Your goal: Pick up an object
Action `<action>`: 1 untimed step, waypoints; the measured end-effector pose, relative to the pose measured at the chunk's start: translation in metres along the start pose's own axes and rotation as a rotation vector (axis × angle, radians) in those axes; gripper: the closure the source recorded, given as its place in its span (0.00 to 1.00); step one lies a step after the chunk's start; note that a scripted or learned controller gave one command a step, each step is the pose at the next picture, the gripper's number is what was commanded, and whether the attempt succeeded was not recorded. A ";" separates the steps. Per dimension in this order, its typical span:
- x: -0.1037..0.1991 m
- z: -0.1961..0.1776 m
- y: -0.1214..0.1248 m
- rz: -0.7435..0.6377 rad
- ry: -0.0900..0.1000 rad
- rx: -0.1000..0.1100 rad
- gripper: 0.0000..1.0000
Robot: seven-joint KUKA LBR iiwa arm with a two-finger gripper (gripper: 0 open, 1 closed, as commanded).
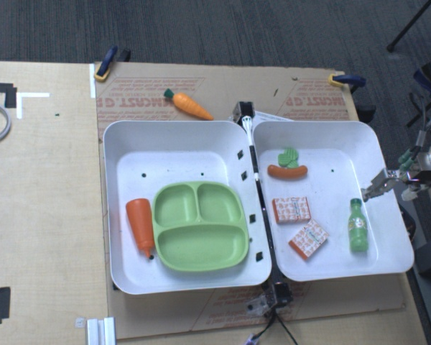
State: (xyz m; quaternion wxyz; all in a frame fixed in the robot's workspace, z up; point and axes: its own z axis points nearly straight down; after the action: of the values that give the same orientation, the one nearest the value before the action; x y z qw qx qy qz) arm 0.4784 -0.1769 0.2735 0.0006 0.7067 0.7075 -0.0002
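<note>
Objects lie in both bins. From the left, the left bin (115, 192) holds an orange cylinder (139, 226) touching a green divided plate (201, 226). A toy carrot (189, 104) lies on the cardboard behind. The right bin (388, 264) holds a sausage (287, 170), two small boxes (292, 210) (308, 239) and a green bottle (358, 226). The gripper (377, 185) hovers over its right rim, holding nothing; how wide it stands, I cannot tell.
</note>
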 end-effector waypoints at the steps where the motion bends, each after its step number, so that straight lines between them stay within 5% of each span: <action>1: -0.003 0.170 0.000 -0.181 0.000 -0.002 0.00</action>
State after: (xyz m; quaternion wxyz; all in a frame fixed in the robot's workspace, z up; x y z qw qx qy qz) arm 0.4785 -0.1801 0.1039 0.0012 0.6401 0.7683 0.0005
